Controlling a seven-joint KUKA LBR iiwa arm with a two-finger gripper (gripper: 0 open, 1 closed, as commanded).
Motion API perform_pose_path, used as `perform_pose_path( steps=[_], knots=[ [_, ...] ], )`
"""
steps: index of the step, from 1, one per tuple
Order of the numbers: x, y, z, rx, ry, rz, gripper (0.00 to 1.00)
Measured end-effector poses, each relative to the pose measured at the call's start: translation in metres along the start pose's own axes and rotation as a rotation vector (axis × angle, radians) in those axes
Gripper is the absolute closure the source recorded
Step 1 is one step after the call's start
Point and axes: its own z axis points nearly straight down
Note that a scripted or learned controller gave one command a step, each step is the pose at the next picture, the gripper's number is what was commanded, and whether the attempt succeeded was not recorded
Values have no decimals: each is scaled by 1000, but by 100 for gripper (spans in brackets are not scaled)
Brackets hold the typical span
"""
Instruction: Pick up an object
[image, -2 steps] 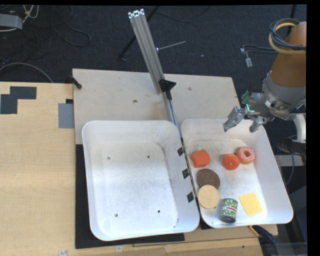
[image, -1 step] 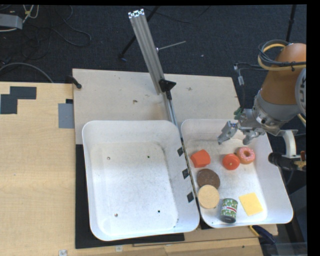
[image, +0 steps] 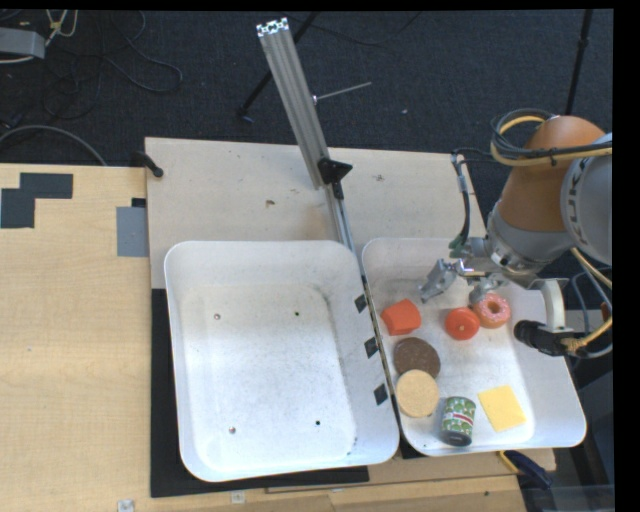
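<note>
The right bin (image: 560, 425) holds several small objects. An orange-red block (image: 402, 317) lies near its left wall. A red ball (image: 462, 323) and a pink donut (image: 493, 311) sit side by side in the middle. Below them are a brown disc (image: 416, 356), a tan disc (image: 418, 392), a green can (image: 458, 420) on its side and a yellow slab (image: 502, 408). My gripper (image: 462, 283) hovers over the bin's upper part, just above the red ball and the donut. It is open, with nothing between its fingers.
The left bin (image: 180, 300) stands beside the right one, with black clips along the shared wall. A slanted aluminium bar (image: 300, 110) rises behind the bins. Black cables hang at the arm's right side.
</note>
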Motion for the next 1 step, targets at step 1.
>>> perform_pose_path(
  steps=[1],
  knots=[
    [1,-1,65,0,0,1,0]
  ],
)
